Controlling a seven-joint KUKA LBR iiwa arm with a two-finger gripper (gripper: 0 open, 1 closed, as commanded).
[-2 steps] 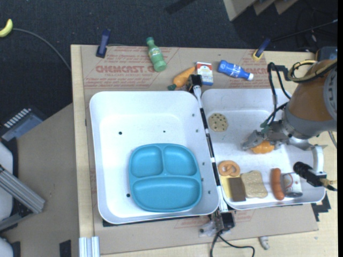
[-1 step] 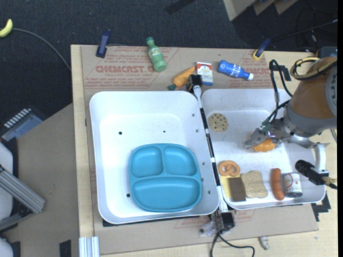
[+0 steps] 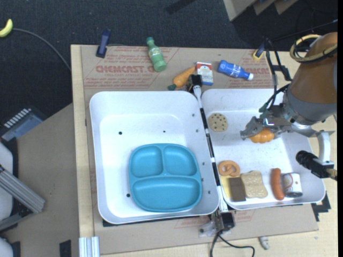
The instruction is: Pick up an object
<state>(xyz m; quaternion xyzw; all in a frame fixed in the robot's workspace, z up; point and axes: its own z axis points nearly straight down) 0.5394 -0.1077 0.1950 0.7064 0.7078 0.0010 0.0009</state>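
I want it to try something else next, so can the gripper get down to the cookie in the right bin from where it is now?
Probably yes. The cookie lies flat by itself near the right bin's left wall, nothing on it, and the gripper hovers close by over an orange item. The wall nearby might crowd the fingers.

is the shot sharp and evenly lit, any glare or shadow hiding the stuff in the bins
Camera view: even, soft lighting, no strong glare on the white bins. The blue tray is crisp, as is the cookie. The gripper looks slightly soft and casts a faint shadow beside the orange object; the floor beyond the bench is dim.
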